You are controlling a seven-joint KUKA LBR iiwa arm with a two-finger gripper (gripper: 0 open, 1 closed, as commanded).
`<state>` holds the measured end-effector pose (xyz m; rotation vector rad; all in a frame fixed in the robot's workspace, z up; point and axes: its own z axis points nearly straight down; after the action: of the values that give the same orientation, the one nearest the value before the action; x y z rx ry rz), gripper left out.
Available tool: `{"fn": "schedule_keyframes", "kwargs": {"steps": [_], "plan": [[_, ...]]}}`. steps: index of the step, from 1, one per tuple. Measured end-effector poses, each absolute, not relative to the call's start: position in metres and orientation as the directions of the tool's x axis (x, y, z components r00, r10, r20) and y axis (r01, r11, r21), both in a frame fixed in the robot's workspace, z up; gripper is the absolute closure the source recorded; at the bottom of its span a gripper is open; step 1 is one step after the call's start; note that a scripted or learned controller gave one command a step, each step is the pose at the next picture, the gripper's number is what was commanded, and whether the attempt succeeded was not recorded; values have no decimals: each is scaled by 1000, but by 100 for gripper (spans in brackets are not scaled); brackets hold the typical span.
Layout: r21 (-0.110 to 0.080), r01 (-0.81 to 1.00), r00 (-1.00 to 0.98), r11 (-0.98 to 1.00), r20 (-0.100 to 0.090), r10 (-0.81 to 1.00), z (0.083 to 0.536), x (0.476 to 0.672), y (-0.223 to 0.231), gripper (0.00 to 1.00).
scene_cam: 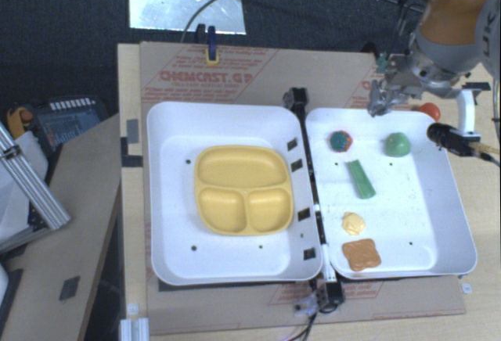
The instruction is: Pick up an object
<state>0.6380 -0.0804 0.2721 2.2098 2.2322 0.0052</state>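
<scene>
Counting five items in the right bin (450, 199), jaws (379, 106) state unclear; cardboard (235, 69) read "CHEMCAST".

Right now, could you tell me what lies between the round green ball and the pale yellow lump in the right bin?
In the camera view, a green stick lies between the round green ball and the pale yellow lump.
</scene>
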Motion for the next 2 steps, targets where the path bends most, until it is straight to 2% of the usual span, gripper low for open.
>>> {"fn": "schedule_keyframes", "kwargs": {"steps": [1, 2], "plan": [[1, 1000, -10, 10, 2, 1000, 271, 640, -28, 100], [1, 1000, -10, 10, 2, 1000, 269, 631, 21, 100]]}}
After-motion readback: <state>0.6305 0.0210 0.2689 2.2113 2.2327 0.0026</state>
